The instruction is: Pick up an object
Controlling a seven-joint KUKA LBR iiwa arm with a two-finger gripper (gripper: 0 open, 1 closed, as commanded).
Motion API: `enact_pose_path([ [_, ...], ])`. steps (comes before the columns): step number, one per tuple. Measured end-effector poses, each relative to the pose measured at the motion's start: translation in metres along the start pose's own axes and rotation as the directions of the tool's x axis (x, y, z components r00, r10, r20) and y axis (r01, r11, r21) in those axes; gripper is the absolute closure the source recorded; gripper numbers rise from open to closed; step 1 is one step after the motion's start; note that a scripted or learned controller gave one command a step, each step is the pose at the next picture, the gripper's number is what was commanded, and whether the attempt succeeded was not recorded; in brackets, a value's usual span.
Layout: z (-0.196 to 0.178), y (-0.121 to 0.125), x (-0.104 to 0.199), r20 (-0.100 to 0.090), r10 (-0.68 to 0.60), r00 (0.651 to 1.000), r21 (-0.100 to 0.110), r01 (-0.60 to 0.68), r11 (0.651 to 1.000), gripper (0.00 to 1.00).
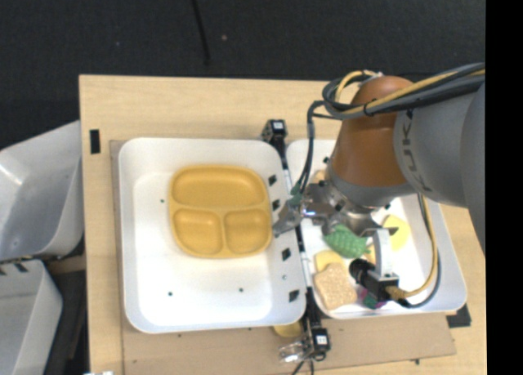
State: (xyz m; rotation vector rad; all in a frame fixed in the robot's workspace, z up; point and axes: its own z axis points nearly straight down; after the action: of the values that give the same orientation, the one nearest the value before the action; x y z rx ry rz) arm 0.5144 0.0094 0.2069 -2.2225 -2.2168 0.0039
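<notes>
My gripper (325,215) hangs low over the left part of the right bin (445,283), below the orange wrist band. The arm covers most of it. Just under it lies a green bumpy object (346,243). A tan speckled block (333,287) sits at the bin's front left, with a pale yellow piece (324,261) beside it. A yellow object (399,233) peeks out to the right of the wrist. Nothing shows between the fingers.
The left bin (147,283) holds a yellow divided plate (219,210) near its middle. A small green and purple thing (373,302) lies at the right bin's front edge. The divider between the bins runs right beside the gripper.
</notes>
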Motion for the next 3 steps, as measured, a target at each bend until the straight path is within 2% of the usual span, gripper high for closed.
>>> enact_pose_path([
  [1, -0.01, 0.004, -0.001, 0.0, 0.005, 1.0, -0.006, -0.005, 1.0, 1.0],
  [2, -0.152, 0.014, -0.003, 0.0, -0.006, 1.0, -0.02, 0.006, 1.0, 1.0],
  [3, -0.136, -0.026, 0.007, 0.001, -0.006, 1.0, -0.002, 0.006, 1.0, 1.0],
])
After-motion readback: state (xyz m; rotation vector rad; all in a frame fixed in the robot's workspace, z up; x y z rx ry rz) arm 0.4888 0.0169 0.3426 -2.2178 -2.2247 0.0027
